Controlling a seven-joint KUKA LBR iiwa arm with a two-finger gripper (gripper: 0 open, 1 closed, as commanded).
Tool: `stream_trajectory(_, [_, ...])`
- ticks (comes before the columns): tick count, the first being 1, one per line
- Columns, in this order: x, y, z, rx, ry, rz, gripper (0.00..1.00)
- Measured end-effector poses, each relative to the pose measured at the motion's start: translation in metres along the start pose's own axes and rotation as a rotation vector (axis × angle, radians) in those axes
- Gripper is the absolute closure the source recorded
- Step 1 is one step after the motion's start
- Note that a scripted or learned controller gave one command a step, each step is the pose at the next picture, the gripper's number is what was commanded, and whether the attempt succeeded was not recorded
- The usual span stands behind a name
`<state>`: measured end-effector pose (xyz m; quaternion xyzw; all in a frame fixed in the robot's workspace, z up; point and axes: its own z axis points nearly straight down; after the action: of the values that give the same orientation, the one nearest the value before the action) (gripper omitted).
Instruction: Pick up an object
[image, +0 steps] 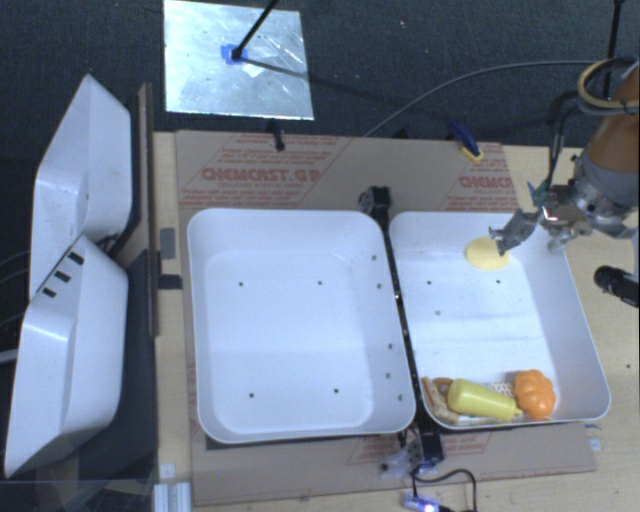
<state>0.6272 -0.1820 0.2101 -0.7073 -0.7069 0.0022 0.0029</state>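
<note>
In the right bin (560, 300), a pale yellow flat round piece (486, 256) lies near the far wall. My gripper (508, 235) hangs at its right edge, just above it, reaching in from the right. At the bin's near edge lie a yellow bottle-shaped object (482, 398), an orange round object (535, 393) and a tan piece (438, 392) partly under the yellow one. Nothing shows between my fingers.
The left bin (290, 320) sits beside the right one, with a black clip (377, 197) at the far end of the divide. A blue and yellow clamp (465, 141) lies on the cardboard behind the right bin. Spare white bins (70, 280) are stacked at the far left.
</note>
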Motion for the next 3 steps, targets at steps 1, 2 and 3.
stream_trajectory(1, [0.000,0.002,-0.005,-0.008,-0.001,-0.001,0.00])
stream_trajectory(2, [0.003,0.001,0.057,-0.003,0.000,-0.001,0.00])
stream_trajectory(3, [0.000,0.003,0.119,-0.004,0.000,-0.001,0.00])
